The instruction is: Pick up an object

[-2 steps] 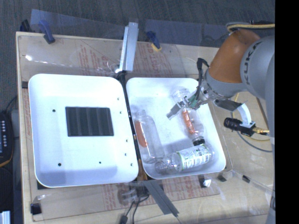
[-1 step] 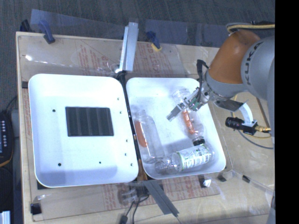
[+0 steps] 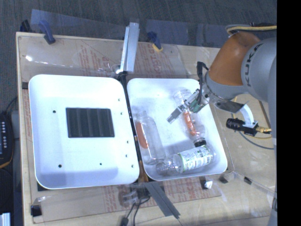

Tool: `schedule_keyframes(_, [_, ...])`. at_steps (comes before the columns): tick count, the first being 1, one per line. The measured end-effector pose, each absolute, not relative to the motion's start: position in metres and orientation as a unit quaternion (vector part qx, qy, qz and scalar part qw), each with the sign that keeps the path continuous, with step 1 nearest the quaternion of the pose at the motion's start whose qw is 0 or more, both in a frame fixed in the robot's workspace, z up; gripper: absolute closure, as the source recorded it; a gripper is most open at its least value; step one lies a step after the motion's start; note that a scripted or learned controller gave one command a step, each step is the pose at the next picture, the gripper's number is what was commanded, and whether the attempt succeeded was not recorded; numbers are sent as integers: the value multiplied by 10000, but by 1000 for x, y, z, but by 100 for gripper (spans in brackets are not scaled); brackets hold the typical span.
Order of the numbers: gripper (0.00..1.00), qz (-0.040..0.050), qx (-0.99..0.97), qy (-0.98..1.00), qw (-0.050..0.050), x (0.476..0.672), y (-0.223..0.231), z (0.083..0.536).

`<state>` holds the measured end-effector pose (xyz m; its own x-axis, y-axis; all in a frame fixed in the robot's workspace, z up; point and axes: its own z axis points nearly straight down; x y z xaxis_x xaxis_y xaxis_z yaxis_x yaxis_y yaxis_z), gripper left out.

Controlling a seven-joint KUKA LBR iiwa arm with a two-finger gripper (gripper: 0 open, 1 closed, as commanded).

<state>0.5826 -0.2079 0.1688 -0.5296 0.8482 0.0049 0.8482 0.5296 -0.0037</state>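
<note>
Grey and orange, your arm [image 3: 244,67] reaches in from the right, its hand [image 3: 184,108] slanting down into the right bin [image 3: 214,126], fingers spread apart, gripping nothing. Clear bottles lie there: one [image 3: 190,121] just beneath the hand, another [image 3: 188,160] along the near wall.

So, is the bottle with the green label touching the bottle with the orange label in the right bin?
Cannot tell. In the camera view, the green-label bottle lies near the front wall and the orange-label bottle lies along the left wall; their clear ends meet too blurrily to judge.
</note>
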Motion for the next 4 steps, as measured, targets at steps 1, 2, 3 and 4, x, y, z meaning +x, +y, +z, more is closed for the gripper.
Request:
schedule_keyframes(1, [0,4,-4554,-8903,0,589,-208,175])
schedule_keyframes(2, [0,3,-4470,-8945,10,596,-208,155])
schedule_keyframes(3, [0,19,-4140,-9103,-66,595,-188,121])
schedule_keyframes(4, [0,4,-4668,-8844,-3,604,-209,173])
